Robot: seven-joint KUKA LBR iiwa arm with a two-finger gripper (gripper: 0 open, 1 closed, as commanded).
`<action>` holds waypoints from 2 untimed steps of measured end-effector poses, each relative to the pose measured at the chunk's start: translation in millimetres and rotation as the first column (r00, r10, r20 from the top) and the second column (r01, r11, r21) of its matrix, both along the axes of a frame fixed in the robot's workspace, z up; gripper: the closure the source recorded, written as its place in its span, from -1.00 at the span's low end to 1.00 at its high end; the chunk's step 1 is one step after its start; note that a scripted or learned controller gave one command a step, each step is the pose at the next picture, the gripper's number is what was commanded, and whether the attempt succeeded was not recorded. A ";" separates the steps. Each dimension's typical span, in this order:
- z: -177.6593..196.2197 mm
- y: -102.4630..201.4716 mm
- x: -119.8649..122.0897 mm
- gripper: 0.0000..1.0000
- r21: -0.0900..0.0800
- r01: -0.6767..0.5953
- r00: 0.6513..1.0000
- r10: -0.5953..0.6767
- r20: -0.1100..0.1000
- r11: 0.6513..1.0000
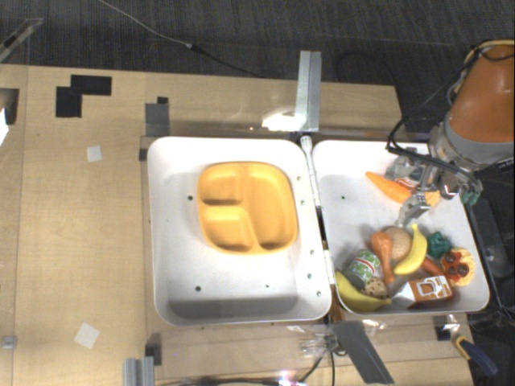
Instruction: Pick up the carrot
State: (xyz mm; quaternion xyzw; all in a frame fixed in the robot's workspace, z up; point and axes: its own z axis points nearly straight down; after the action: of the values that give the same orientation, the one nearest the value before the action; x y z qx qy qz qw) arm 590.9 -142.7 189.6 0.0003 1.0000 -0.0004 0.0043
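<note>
- Carrot [389, 186] lies just left of my gripper [417, 206], near the right bin [342, 163]'s far wall, not yet lifted.
- Gripper state: I cannot tell (wrist hardware hides it).
- Step, as I judge it: final approach; next, shift left and descend.
- Bare floor lies left; the toy pile [400, 268] crowds below the gripper.

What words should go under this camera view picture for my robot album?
Robot hand hovering by the carrot in the right bin, beside a yellow tray in the left bin.
</note>
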 end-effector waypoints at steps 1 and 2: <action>-100.1 2.3 63.5 -1.00 0.000 0.026 1.000 -0.026 0.006 1.000; -86.6 4.1 66.5 1.00 -0.001 0.020 1.000 -0.020 0.016 1.000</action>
State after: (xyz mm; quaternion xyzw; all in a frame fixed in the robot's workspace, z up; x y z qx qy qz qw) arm 657.5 -138.6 103.0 0.0101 0.9999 -0.0011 0.0123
